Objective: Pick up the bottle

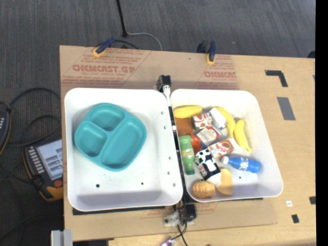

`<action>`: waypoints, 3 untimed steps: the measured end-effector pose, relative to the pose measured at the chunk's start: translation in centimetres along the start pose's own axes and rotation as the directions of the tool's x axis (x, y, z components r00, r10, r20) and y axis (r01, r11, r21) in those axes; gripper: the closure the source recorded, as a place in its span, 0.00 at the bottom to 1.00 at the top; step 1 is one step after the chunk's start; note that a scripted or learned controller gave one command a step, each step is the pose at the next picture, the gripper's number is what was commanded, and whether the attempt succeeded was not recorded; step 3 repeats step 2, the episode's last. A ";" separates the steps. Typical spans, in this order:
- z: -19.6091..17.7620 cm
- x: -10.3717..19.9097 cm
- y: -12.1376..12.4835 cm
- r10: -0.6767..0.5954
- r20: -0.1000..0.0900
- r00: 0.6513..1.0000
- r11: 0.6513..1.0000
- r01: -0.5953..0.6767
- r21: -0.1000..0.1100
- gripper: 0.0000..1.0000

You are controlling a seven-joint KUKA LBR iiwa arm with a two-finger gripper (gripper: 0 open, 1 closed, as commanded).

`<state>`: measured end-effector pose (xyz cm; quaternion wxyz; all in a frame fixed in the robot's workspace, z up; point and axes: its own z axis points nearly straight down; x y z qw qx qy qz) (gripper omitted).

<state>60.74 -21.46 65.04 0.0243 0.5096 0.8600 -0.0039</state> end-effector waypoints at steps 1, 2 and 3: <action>-1.0 0.0 0.1 -0.001 0.004 1.000 1.000 0.001 -0.002 1.00; -2.0 0.0 0.3 -0.002 0.007 1.000 1.000 0.002 -0.003 1.00; -2.0 0.0 0.3 -0.002 0.007 1.000 1.000 0.002 -0.003 1.00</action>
